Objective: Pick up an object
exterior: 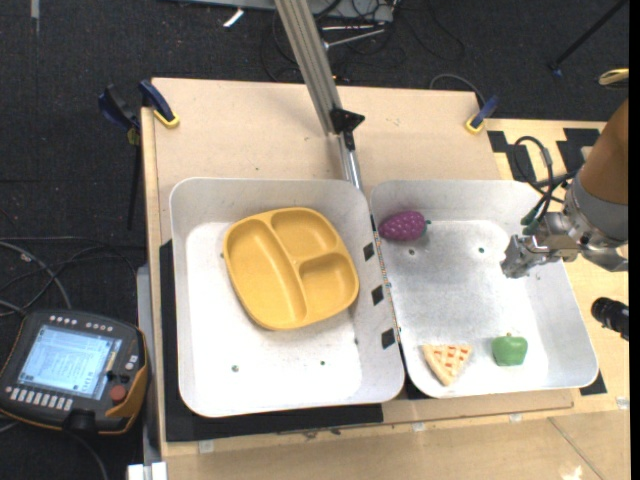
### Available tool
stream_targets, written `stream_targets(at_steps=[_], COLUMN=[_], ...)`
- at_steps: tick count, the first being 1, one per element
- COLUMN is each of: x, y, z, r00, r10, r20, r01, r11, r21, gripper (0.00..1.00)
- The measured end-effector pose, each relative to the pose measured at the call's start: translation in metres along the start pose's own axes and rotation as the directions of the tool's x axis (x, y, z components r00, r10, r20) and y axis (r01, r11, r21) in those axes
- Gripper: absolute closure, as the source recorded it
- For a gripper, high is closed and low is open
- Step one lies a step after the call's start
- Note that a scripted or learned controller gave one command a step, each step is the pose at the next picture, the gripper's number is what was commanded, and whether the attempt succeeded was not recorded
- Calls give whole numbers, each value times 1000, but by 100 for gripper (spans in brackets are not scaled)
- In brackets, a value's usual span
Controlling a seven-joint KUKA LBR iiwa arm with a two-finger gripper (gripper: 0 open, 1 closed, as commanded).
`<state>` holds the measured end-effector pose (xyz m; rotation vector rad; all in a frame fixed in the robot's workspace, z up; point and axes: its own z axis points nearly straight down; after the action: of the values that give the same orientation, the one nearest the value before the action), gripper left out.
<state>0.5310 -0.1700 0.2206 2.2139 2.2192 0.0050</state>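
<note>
Three toy foods lie in the right bin [455, 303]. A purple bunch of grapes [402, 226] rests near its far left corner. A pizza slice [446, 361] lies by the near edge, with a green pepper [510, 350] just to its right. My gripper [519, 261] hangs over the bin's right side, well apart from all three objects, above bare bin floor. Nothing shows between its fingers.
A yellow divided plate [291, 266] sits in the left bin [200, 358]. A slanted metal pole [312, 53] crosses the bench's far side toward the divide between bins. Yellow clamps [163, 115] grip the bench's far corners. A teach pendant [70, 368] lies lower left.
</note>
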Motion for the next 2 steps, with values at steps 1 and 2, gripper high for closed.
stream_targets(at_steps=[1, 2], x=[0, 52], y=[2, 12], z=[-53, -54], r00=[1000, 1000], r10=[-1, -6], r20=[0, -4], r01=[1, 6], r11=[1000, 1000], r21=[0, 5], gripper=[100, 100])
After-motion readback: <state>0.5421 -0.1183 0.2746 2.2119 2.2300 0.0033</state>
